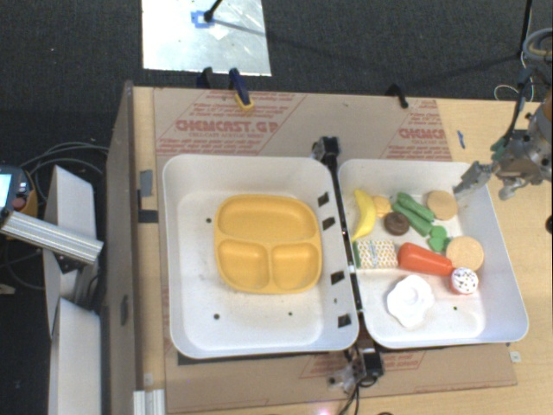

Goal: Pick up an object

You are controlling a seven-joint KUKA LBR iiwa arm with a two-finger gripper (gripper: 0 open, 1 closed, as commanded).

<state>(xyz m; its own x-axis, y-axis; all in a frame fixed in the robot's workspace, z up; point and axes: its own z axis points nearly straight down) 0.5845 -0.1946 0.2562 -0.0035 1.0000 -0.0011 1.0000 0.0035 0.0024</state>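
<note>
— Dark carpet all round, and that cardboard-topped bench (285, 115) with the two white bins on it. Where's the gripper?

— Far right, gripper (486, 181) hanging over the upper right rim of the right bin (505, 314). One finger slants down-left toward the bin, the other sits apart from it; spread, with nothing between them.

— What's closest to it?

— A tan round cookie (441, 204), just below-left of the fingertip. Next to that, two green pods (416, 213), a brown chocolate-looking disc (397, 224) and a banana (364, 213) by the divider.

— And lower down?

— An orange carrot (423, 258) lying across the middle, a second cookie (465, 252) touching its right end, a sprinkled wafer block (376, 253) to its left, a small cupcake (464, 281), and a white fried egg (409, 301) nearest us.

— The left bin (194, 314)?

— It holds a yellow divided plate (266, 242), three compartments, well apart from the arm.
</note>
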